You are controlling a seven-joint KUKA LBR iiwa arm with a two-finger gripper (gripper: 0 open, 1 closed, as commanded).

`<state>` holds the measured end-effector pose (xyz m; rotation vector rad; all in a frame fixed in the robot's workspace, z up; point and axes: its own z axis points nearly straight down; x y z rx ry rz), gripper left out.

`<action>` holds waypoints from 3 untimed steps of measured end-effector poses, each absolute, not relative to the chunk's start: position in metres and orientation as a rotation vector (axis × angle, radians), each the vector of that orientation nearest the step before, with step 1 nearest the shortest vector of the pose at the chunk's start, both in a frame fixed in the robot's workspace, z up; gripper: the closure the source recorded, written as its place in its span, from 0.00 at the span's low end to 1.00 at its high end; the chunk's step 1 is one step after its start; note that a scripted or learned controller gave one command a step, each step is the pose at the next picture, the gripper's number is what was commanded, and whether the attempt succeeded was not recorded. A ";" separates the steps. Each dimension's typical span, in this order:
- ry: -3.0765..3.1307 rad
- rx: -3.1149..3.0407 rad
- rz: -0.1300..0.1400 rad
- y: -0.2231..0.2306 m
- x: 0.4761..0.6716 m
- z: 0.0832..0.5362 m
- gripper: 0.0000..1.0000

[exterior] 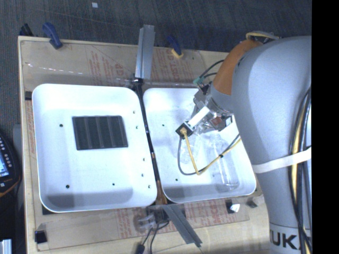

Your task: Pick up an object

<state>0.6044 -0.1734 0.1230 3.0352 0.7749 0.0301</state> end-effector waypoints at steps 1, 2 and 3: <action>1.430 2.799 -0.003 -0.169 0.607 0.204 1.00; 0.799 3.041 -0.006 -0.174 0.590 0.211 1.00; 0.605 3.085 -0.002 -0.147 0.606 0.297 1.00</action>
